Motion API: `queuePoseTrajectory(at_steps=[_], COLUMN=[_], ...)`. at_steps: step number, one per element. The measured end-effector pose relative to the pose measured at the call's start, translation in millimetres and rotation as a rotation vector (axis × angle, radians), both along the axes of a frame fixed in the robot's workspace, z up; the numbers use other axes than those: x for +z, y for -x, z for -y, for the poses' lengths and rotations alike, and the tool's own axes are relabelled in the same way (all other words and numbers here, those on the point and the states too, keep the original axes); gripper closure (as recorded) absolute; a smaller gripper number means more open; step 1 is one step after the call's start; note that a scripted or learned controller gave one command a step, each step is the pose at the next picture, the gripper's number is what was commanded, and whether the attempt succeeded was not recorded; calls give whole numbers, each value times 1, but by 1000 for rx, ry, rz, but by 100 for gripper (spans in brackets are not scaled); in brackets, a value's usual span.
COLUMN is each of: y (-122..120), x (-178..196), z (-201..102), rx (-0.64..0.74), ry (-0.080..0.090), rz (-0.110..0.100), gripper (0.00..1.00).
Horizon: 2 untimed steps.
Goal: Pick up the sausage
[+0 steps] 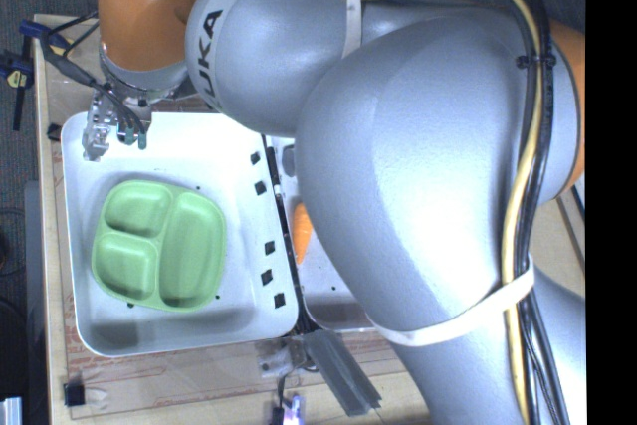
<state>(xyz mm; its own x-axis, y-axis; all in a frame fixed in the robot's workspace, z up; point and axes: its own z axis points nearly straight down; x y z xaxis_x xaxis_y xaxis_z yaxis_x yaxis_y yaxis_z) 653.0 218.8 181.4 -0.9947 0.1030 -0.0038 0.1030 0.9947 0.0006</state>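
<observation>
We see the claw [111, 129] hovering at the left bin's [234, 169] far corner, grip unreadable, while an orange sliver [302, 232], perhaps the sausage, lies in the right bin, so we risk a grab at nothing.

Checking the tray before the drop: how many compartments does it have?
3. The green tray in the left bin has two small compartments on its left, one above the other, and one long one on its right.

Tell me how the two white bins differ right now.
The left bin lies in full view, while the right bin sits mostly hidden under the arm. The left bin holds a green divided tray; the right bin shows a bit of something orange. Both are shallow and white.
</observation>
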Motion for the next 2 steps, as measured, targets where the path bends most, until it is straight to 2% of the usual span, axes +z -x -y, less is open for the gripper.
queuePoseTrajectory(at_steps=[1, 2], y=[45, 2], x=[-14, 33], z=[1, 0], rx=[15, 79], ry=[1, -1], rz=[-4, 2], gripper=[100, 100])
